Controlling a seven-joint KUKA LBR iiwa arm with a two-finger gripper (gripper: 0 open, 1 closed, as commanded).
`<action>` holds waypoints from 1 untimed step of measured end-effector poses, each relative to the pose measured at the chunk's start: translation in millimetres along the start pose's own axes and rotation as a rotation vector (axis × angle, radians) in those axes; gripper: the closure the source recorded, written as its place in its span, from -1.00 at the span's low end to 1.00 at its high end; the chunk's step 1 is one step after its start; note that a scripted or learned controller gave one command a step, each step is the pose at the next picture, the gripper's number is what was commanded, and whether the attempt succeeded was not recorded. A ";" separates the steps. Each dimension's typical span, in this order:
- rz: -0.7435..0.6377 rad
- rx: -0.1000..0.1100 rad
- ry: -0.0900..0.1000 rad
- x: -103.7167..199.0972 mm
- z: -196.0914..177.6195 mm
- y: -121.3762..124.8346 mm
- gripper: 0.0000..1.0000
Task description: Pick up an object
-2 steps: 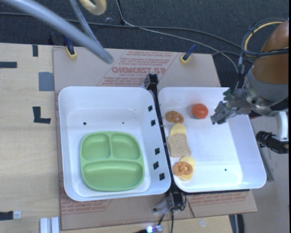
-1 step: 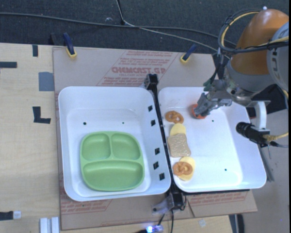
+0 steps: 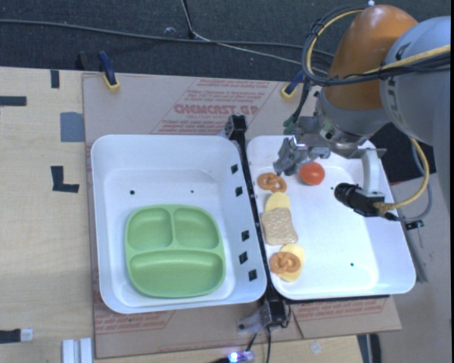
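Pretzel (image 3: 271,181), small, brown, flat. Location: far left part of the right bin (image 3: 363,271), close to the wall it shares with the left bin (image 3: 110,172). Judged the likeliest target, being nearest the gripper (image 3: 290,156), which hangs just beyond it and a little to its right. Whether the gripper is open or closed cannot be told at this angle, and nothing is seen held in it.

Neighbours: red tomato (image 3: 312,174), just right of the gripper. Yellow piece (image 3: 278,201), directly in front of the pretzel, perhaps touching. Bread slice (image 3: 279,226), next in the row. Second pretzel (image 3: 287,263), nearest the front, on another yellow bit. Green divided plate (image 3: 174,250) in the left bin, not concerned.

Handling notes:
- Centre squarely over the pretzel before descending.
- Go low, since the item lies flat.
- Expect crowding from the bin wall on the left and the yellow piece in front.
- Approach from the freer right and far sides.
- Keep clear of the tomato, which would likely roll.
- Lift straight up.
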State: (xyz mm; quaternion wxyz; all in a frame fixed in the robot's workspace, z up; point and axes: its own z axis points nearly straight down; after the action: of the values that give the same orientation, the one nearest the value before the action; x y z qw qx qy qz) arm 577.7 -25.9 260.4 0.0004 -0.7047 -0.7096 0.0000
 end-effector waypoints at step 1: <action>0.000 0.001 -0.001 55.0 21.5 18.4 1.00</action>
State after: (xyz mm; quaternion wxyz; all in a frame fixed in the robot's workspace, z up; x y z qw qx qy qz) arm 595.7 29.2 239.0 0.0007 -0.7047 -0.7095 0.0006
